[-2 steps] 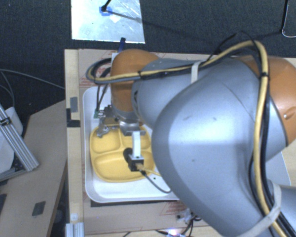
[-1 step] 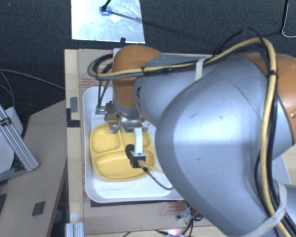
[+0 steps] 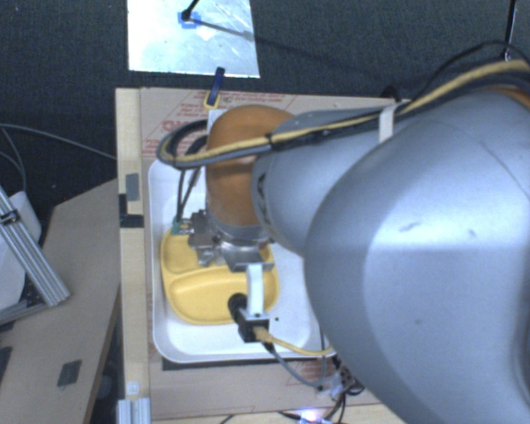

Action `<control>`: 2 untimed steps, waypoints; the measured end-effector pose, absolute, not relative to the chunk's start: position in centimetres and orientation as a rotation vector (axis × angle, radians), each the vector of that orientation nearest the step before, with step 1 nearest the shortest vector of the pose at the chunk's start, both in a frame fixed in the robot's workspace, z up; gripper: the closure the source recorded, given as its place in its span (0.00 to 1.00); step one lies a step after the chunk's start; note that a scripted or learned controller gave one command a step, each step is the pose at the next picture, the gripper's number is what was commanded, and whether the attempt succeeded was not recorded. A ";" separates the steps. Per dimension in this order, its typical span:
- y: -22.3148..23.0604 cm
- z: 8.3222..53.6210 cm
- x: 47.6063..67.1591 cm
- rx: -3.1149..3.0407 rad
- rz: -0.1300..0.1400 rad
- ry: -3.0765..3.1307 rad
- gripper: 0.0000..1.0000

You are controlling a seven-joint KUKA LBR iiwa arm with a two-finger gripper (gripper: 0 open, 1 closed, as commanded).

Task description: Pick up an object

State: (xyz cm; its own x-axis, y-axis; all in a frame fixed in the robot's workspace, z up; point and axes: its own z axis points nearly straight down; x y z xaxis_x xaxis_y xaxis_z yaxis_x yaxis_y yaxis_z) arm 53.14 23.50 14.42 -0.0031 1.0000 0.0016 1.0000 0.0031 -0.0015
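Note:
A large yellow object (image 3: 193, 290) with a rounded, bulging shape lies in the near part of the left white bin (image 3: 162, 338). My gripper (image 3: 230, 260) is lowered into this bin, directly over the right part of the yellow object and seemingly against it. The orange band of the wrist (image 3: 234, 170) stands above it. The grey arm covers the gripper's tip and the whole right side of the view, including the other bin.
The bin rests on a cardboard sheet (image 3: 131, 237). A small blue item (image 3: 216, 85) sits at the cardboard's far edge. A shiny metal sheet (image 3: 193, 23) lies beyond it. Aluminium framing (image 3: 22, 237) stands at the left.

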 end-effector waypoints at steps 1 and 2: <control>23.5 10.4 56.3 -2.221 -0.012 -2.225 1.00; 23.6 31.9 51.8 -2.216 -0.026 -2.232 1.00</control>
State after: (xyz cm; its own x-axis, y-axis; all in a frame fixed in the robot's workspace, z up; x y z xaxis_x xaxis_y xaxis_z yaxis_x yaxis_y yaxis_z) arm 51.82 23.55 31.91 -0.0073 0.9999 0.0089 0.9999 0.0072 0.0143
